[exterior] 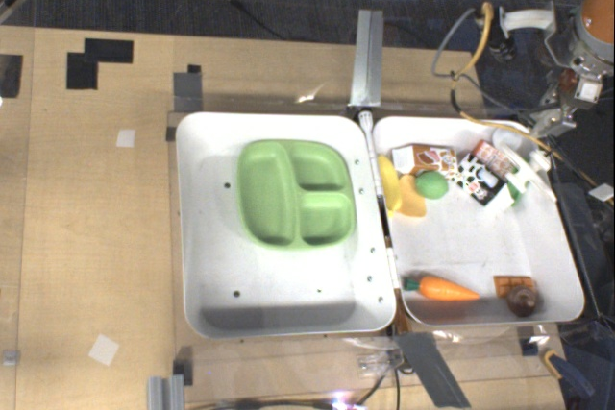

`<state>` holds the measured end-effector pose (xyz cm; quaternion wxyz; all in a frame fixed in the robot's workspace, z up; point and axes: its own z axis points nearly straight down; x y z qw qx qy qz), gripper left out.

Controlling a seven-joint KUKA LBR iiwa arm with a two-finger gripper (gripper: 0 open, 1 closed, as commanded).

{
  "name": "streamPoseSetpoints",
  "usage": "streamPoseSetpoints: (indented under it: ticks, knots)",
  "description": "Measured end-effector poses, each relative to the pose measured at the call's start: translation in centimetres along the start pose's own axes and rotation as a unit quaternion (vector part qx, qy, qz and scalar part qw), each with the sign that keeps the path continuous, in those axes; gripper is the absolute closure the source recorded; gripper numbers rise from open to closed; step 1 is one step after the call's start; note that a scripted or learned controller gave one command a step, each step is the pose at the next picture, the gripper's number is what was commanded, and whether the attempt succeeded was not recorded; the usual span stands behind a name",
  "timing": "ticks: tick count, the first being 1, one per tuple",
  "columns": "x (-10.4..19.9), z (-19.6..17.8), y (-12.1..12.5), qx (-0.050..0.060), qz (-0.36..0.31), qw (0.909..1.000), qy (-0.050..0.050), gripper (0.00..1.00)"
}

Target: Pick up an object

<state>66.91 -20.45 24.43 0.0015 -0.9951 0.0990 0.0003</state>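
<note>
The right bin (480, 240) holds several objects. A yellow toy (396, 189) and a green ball (431, 185) lie at its far left, beside a small printed box (426, 156). A black-and-white patterned box (478, 178) and a white and green package (511, 164) sit near the far right corner. An orange carrot (447, 288) and a brown piece (517, 294) rest along the near wall. My gripper (559, 113) hangs at the bin's far right corner, just right of the white and green package, with nothing seen held in it.
The left bin (207, 235) holds a green divided tray (293, 192). A metal divider post (365, 62) stands behind the seam between the bins. Cables (471, 43) loop behind the right bin near the arm (596, 10).
</note>
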Motion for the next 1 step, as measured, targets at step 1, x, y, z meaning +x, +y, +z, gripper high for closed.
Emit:
streamPoseSetpoints:
  ticks: [1]
  knots:
    - [-11.49, 2.8, 2.52, 0.001, 0.001, 1.0, -0.001, 1.0]
